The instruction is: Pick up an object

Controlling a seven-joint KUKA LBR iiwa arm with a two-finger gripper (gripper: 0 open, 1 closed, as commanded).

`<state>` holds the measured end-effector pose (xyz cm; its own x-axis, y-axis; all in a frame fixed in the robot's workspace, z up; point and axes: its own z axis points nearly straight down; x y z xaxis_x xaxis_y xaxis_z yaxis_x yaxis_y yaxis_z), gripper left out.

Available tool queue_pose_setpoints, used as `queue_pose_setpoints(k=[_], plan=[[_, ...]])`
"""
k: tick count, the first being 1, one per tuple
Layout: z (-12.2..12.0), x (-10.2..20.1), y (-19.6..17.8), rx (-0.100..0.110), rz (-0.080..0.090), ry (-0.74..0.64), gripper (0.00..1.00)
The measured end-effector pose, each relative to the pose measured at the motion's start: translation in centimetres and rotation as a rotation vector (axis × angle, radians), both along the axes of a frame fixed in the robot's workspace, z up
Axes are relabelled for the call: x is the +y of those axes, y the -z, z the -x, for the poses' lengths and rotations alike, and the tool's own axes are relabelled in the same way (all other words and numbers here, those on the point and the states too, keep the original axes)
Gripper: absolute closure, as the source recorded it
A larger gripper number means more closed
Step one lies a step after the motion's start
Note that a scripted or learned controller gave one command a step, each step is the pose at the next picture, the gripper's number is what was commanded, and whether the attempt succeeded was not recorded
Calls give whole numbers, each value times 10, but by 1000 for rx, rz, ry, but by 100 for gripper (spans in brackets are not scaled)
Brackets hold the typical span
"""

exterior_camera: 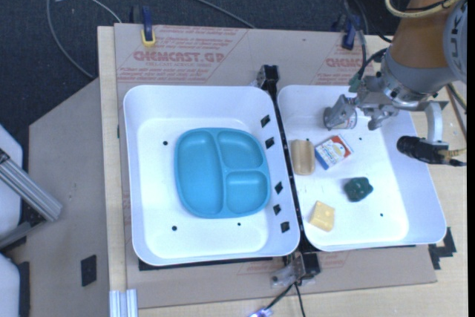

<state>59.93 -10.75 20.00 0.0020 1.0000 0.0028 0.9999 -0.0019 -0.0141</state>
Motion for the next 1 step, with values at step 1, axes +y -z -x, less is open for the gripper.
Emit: queue_pose_setpoints(k=[1], plan=[[-3, 0, -7, -13, 1, -2, 0]])
